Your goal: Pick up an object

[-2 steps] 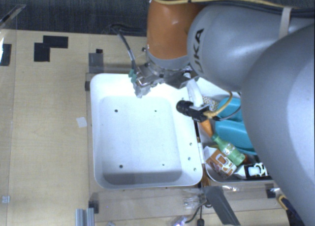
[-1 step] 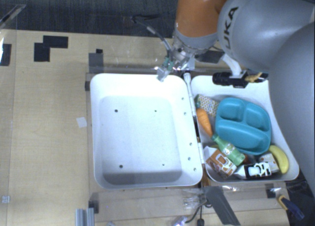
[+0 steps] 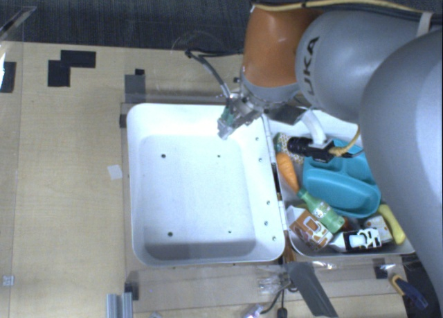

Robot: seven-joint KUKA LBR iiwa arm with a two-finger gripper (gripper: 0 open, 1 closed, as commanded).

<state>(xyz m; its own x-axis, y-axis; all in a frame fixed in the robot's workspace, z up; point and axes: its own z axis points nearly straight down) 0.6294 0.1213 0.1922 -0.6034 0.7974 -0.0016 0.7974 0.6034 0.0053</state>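
Near edge, cluttered bin (image 3: 325, 249): a brown packet (image 3: 309, 230) and a black-and-white pack (image 3: 363, 239) are wedged against the near wall, probably just slid there as the pile settled.
A bit further in: a green bottle (image 3: 324, 213) is laid slanted over the packet, and a yellow piece (image 3: 393, 223) is tucked at the side toward the bench's right edge.
Middle of that bin: most of the room is taken by a teal tub (image 3: 342, 185), so the smaller stuff is squeezed around it.
Further still: an orange carrot-like thing (image 3: 288, 171) is pressed along the wall shared with the other bin.
Task's thing: any of these would do, and all of them are heaped in this one bin.
Bare bin (image 3: 208, 258): set just beside it, toward the middle of the bench (image 3: 62, 192), with only a few dark dots seen on its floor.
Pincer (image 3: 228, 124): hung over the bare bin's far corner, next to the shared wall, well apart from the pile. How wide it's opened can't be told, nor whether anything is gripped; that spot is too blurry.
Arm (image 3: 332, 67): reached in from the far right, over the clutter.
Guess: a reach back over the shared wall would be needed for a pick.
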